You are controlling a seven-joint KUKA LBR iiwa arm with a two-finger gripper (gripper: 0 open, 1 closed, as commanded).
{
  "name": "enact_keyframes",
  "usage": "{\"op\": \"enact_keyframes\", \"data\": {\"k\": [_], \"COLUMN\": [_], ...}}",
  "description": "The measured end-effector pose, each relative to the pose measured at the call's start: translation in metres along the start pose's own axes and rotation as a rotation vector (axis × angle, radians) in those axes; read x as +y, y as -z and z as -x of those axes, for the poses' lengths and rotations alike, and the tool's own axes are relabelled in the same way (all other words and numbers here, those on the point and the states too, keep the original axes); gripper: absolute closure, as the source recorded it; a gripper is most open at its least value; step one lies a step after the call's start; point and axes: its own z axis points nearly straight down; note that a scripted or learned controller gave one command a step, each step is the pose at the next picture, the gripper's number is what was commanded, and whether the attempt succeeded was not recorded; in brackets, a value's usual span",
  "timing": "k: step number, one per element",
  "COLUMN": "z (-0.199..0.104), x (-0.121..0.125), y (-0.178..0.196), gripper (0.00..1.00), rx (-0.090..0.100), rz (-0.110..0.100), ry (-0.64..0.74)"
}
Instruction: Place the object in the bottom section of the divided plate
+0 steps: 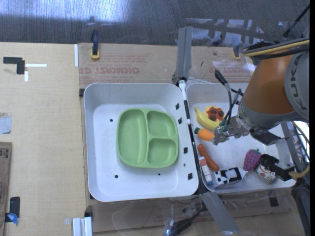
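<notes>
Gripper (220, 133) hung low in right bin (231, 161), just beside the small carrot (204, 134); you couldn't tell its grasp. Carrot looked like a light, stiff, smooth plastic toy; take it across its middle. Green plate (147, 138) sat in left bin (98, 146)

The divided plate (147, 137) is looking like smooth matt green plastic, and both white bins (96, 146) are showing a faintly glossy plastic finish. The worktop (44, 132) is reading as pale, matt wood. The arm's orange band (268, 90) is shining smoothly. The toy banana (203, 119) is appearing, perhaps, to be glossy plastic.
</notes>
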Motion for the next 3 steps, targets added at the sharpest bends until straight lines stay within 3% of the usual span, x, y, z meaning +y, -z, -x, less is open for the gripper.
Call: {"op": "enact_keyframes", "data": {"k": [1, 2, 3], "z": [-0.081, -0.143, -0.201], "x": [-0.008, 0.045, 0.021], "y": [0.000, 0.036, -0.074], "gripper": [1.00, 1.00, 1.00], "rx": [0.000, -0.002, -0.001], "rz": [-0.003, -0.003, -0.001], "ry": [0.123, -0.136, -0.248]}}
